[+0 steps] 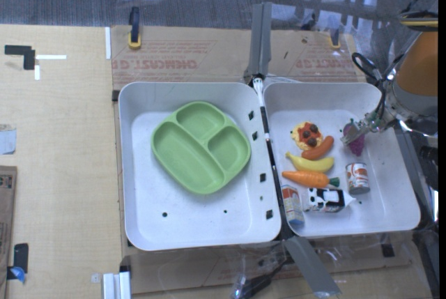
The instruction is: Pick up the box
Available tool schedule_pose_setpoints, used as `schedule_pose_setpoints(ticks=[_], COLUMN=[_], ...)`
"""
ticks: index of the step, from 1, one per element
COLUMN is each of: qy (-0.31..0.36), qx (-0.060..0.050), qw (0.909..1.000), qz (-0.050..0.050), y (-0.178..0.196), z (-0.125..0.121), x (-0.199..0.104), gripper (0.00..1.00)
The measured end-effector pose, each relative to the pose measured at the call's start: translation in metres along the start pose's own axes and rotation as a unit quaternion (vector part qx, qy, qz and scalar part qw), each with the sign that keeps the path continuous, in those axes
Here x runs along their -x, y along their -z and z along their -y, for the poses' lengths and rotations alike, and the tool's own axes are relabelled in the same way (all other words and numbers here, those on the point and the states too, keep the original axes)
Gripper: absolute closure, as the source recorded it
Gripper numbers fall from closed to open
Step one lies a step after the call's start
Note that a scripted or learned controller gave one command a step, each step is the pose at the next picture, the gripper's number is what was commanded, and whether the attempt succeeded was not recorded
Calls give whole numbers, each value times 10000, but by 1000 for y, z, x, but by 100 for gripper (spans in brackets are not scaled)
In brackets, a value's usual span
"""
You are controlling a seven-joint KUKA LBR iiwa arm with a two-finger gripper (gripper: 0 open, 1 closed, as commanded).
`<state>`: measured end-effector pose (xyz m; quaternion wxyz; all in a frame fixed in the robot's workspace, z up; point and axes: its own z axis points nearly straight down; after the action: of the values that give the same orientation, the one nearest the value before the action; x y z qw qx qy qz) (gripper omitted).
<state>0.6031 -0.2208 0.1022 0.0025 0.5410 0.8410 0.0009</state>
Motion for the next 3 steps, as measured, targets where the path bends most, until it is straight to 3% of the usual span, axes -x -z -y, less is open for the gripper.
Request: schedule_pose_setpoints(ticks=[1,3], qy=[-107,-95], qx=[-19,-4], qw=[9999,10000], qz=[-6,14], y=[110,128], z=[-34,-35], x=[-27,-26], gripper=[100,100])
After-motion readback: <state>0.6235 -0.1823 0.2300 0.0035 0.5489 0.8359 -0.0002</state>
